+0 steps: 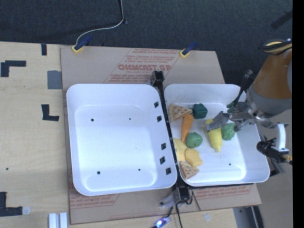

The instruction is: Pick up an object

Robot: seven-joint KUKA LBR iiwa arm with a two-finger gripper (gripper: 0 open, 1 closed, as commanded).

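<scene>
My gripper (226, 122) hangs low over the right part of the right bin (251, 170), reaching in from the right. Directly under it lie a green piece (228, 132) and a yellow piece (215, 139), both close against the gripper; whether either is gripped cannot be made out. Further left in the same bin are an orange carrot (186, 126), a round green piece (194, 139), a dark green piece (199, 110), a waffle-like triangle (179, 111), yellow pieces (192, 156) and another triangle (188, 170).
The left bin (76, 127) stands beside the right one, with a black divider strip (161, 122) between them. Both rest on a cardboard sheet (142, 65) on the bench. The arm's orange band (275, 72) rises at the right.
</scene>
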